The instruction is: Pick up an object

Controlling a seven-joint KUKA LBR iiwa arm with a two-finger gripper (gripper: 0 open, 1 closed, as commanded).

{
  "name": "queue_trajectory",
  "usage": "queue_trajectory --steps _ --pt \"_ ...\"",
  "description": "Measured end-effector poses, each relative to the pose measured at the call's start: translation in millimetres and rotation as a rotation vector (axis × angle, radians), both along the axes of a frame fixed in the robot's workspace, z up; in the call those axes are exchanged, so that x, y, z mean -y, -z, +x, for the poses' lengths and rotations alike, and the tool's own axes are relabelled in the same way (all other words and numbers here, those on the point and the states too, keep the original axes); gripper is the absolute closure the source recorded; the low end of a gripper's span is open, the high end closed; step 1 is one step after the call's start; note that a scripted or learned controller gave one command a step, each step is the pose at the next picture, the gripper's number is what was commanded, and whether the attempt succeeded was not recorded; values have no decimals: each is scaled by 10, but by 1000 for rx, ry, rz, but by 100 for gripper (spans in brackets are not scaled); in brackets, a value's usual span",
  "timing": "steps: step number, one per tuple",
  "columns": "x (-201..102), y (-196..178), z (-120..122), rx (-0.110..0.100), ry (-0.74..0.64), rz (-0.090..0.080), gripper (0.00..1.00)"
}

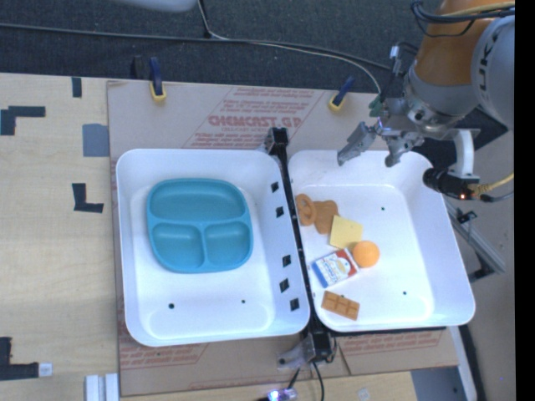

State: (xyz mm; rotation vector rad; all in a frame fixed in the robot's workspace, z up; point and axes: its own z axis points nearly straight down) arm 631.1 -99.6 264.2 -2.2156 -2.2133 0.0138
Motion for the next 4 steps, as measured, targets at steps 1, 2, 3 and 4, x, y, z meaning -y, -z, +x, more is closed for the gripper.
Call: queue_trajectory --steps 1,2,3,4 --pt "-1 -69 20 12 -2 -1 0" --pt "4 446 111 8 -2 -1 0" --pt "26 923 24 8 -2 -2 0" --pt "115 1515 28 6 -1 -2 0"
